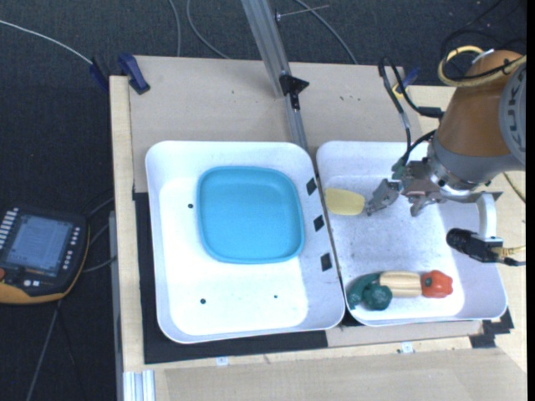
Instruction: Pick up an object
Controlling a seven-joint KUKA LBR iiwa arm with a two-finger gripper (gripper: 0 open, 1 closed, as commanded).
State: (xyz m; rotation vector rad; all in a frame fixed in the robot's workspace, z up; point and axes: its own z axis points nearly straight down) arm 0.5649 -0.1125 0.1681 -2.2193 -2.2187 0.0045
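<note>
Bins of white plastic, two of them, sit side by side on the pale wooden bench [226,90]. The left bin [171,307] carries a square light-blue plastic plate with rounded corners [251,214], which lies flat near the middle of the bin, a little toward the far edge. The right bin [368,245] holds several small things. A pale yellow, flat, rounded piece [343,201] lies near its left edge, in the far half. Along the near edge there is a row of three things: a dark green rounded object [369,294] toward the near left corner, a beige cylinder like a small wooden roll [401,284] just beside it and touching it, and a red rounded object [436,284] at the right end of the roll.

The grey arm with the wide orange band [472,124] reaches in from the right edge, over the far half of the right bin. Its two-finger gripper [399,197] hangs above the bin floor with the two dark fingers spread apart, and nothing is between them. The left fingertip [374,203] is just beside the pale yellow piece, but I cannot tell if it touches it. The row of three things at the near edge is well apart from the gripper.

On the dark floor at the left lies a handheld control pendant with a screen [38,249].
</note>
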